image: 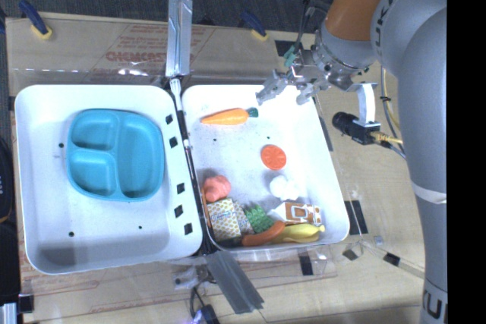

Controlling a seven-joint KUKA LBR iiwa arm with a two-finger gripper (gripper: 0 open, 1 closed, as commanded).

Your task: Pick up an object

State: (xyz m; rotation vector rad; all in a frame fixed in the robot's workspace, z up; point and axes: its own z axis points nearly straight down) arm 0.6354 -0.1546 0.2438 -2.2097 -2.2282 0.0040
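My gripper (287, 92) hovers over the far right corner of the right bin (325, 155), its two fingers spread apart with nothing between them. An orange carrot (225, 116) lies just left of it on the bin floor. Further toward the front sit an orange disc (273, 156), a white round piece (279, 186) and a pink lump (216, 187). Along the front wall are a patterned packet (225, 217), a green piece (258, 218), a red chili-like piece (262, 236), a yellow banana (302, 233) and a small carton (298, 212).
The left bin (30, 186) holds a blue divided tray (116, 153). A metal bar (178, 34) rises at the back between the bins. Black clips line the divider (182, 186). The grey arm (402, 49) fills the right side.
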